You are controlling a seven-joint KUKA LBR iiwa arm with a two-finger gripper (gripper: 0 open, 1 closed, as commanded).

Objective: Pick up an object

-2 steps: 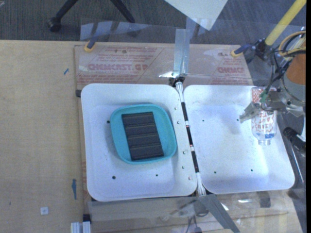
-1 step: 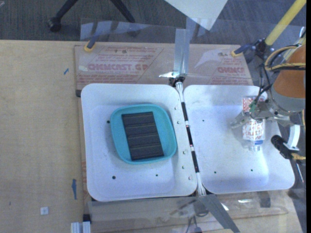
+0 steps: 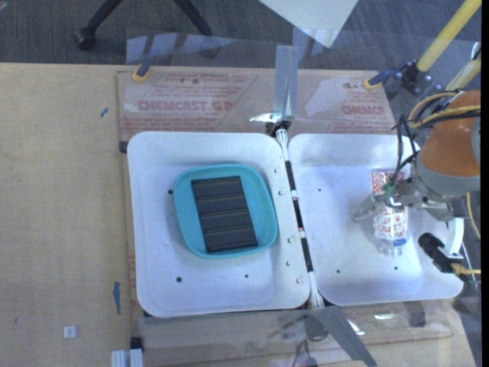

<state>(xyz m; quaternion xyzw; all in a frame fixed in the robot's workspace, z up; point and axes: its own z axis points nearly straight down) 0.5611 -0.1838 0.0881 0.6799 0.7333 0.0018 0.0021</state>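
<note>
Two shallow white bins sit side by side on a wooden bench (image 3: 53,205). The left bin (image 3: 153,281) has a teal tray (image 3: 183,205) near its middle, and a dark ribbed slab (image 3: 223,214) lies flat inside that tray, turned a little off square to the bin walls. Nothing else in that bin that I can make out.

The right bin (image 3: 336,274) holds the action. The arm (image 3: 451,147) comes in from the right, orange band up top, grey wrist below it. Its gripper (image 3: 391,205) hangs over the right-hand part of this bin, right above a small clear plastic bottle (image 3: 390,228). The bottle has a label with red print and lies or leans under the tool, its lower end pointing toward the near wall. Blurry here, so upright versus tilted is hard to call. Whether the tool is spread or closed on the bottle, I cannot tell; the wrist and the bottle overlap too much.

A small red and white packet (image 3: 380,180) lies just behind the bottle, close to the gripper. A black part (image 3: 434,251) of the arm's gear sticks out near the bin's right wall. Cables (image 3: 416,121) loop above the wrist.

Behind the bins lies a flat cardboard sheet (image 3: 183,102) with red print.
</note>
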